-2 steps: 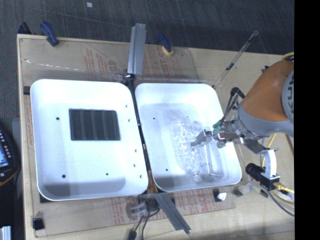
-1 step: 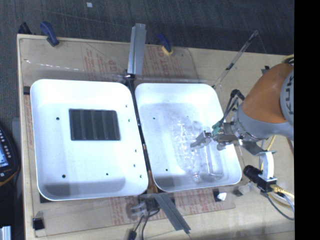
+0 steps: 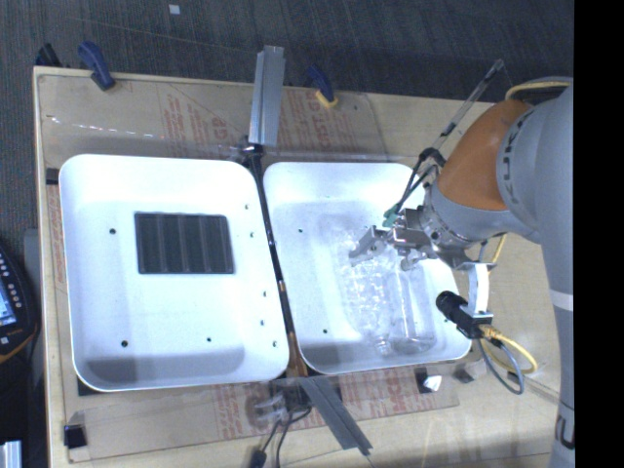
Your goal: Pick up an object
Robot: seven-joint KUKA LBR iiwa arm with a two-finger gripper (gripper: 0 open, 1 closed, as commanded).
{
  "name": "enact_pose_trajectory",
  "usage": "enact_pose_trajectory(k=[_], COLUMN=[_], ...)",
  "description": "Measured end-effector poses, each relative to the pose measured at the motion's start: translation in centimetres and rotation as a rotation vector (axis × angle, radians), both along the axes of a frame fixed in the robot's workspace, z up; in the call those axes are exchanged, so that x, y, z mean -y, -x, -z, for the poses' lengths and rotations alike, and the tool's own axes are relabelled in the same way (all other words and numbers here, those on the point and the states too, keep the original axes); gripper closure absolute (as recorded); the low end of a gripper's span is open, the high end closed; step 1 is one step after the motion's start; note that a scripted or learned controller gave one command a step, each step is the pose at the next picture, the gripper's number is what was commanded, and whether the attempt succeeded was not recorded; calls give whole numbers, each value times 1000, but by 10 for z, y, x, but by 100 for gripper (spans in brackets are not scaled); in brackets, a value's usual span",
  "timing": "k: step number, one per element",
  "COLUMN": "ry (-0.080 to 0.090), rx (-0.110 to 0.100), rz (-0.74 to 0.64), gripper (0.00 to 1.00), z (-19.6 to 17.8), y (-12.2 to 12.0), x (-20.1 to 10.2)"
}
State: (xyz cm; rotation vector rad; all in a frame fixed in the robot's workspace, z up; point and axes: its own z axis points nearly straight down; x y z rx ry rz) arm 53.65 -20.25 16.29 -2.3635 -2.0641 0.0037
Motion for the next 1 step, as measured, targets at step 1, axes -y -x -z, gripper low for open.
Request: enact_pose_trajectory(k=[1], ry=[-1], rx=[2], rz=[-77], gripper=[0], z=[71], y=[3], x=[-3])
